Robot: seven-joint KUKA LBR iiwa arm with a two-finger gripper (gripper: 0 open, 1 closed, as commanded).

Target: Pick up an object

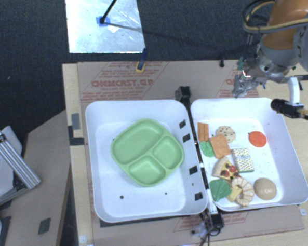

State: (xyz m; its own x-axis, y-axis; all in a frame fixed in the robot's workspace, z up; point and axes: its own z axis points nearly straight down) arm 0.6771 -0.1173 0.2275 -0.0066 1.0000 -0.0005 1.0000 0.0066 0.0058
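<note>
toy food is seen heaped at the near edge of the right bin (294, 153): a shrimp (244, 190), a tan bread roll (265, 188) and a green leaf (218, 188) lie closest to the viewpoint, the shrimp touching the leaf and just beside the roll. no single target is named by the task, so any of these is taken as a candidate. further back a pizza slice (225, 169), a patterned cracker (243, 159), an orange wafer (219, 146), a carrot stick (203, 132) and a chocolate-chip cookie (225, 132) are packed along the divider side, several touching or overlapping. a red tomato slice (257, 138) lies apart from the rest, near the bin's middle; it is judged the cleanest pick, since nothing crowds it.

the left bin (99, 128) holds a green three-compartment tray (147, 152), set at a slant, with nothing seen in its compartments. it is presumed to be a sorting or drop place.

the gripper (244, 84) is seen beyond the far rim of the right bin, above the cardboard, well apart from every item. how far it is opened cannot be told; nothing is seen held. the wrist is pointed downward, with the orange band (290, 6) above it at the upper right.
</note>
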